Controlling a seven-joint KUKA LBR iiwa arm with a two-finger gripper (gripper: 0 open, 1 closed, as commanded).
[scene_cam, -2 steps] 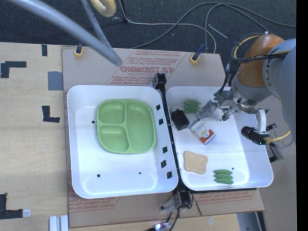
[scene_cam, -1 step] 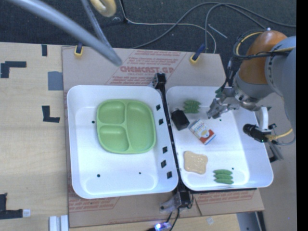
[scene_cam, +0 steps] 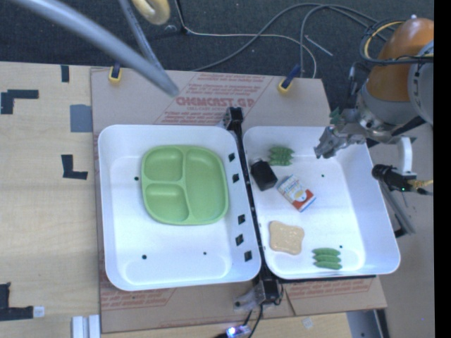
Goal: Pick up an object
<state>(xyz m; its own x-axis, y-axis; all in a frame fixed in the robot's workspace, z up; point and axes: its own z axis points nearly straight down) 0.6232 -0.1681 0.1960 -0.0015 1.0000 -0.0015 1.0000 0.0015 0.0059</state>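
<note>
Right bin, carton lying diagonally

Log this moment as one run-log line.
hand: above right white bin's far edge | holding: nothing seen | nearest: green leafy toy | left bin: green divided plate

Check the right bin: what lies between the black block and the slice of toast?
In the camera view, the small carton sits roughly between the black block and the toast, offset rightward; otherwise bare white bin floor.

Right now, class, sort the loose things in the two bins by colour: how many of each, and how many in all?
Green: 3, tray, leafy piece, pods
Black: 1, block
White and orange: 1, carton
Tan: 1, toast
Total: 6
</note>
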